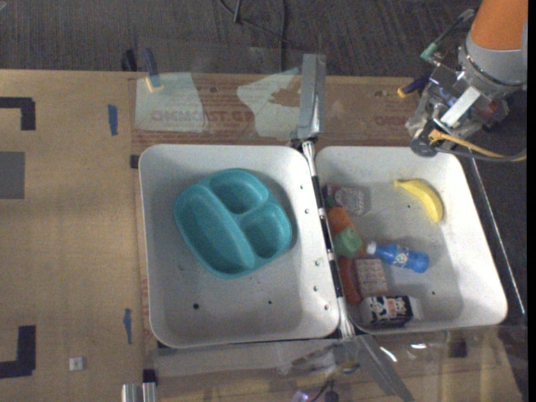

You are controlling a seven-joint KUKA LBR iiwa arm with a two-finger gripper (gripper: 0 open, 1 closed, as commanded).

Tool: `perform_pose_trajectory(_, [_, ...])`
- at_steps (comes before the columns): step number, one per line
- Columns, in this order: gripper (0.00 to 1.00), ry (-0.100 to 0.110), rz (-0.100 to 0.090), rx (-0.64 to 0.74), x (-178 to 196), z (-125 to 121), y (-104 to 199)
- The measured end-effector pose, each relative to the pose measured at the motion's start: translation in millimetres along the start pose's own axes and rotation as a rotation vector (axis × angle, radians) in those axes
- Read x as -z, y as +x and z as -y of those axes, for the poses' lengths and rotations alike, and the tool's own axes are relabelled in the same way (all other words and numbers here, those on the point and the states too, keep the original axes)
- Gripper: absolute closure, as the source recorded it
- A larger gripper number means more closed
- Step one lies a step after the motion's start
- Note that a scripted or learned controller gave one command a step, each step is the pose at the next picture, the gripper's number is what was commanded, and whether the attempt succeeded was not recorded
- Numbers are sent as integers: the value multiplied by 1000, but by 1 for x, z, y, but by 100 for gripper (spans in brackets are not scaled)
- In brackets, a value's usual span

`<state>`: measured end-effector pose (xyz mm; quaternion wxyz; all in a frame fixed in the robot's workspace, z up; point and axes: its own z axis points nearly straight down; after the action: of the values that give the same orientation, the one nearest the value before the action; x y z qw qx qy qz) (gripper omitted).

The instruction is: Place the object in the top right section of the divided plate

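The divided plate (209,233) lies in the left bin (167,300), slightly toward its far side and turned at a slant; it is teal, smooth and rounded at the corners, moulded into one large well and two smaller ones parted by raised ridges. The left bin is a shallow white tray with rounded corners and a few dark specks on its floor; the right bin (469,266) is its twin, just beside it, with a grey metal bar (311,99) running away from the seam between them.

The loose things all sit in the right bin: a curved yellow banana (421,198) near the far side; a small blue bottle (400,257) with a white label, lying on its side near the middle; a pale glossy packet (352,199) by the far-left corner; an orange piece (338,219) and a rounded green piece (347,243) against the left wall; a speckled flat packet (369,276); a boxy black-and-white carton (388,310) at the near edge.

The hand (435,120) hangs over the far-right corner of the right bin (grey metal under the orange band), apart from every item; whether it is open or closed cannot be told. The desk (67,224) is flat, matt and cardboard-brown.
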<state>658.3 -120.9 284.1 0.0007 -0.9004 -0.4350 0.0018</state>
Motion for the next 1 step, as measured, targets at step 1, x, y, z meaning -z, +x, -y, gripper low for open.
perform_pose_trajectory(1, [100, 0, -2, 110, -52, 58, 0])
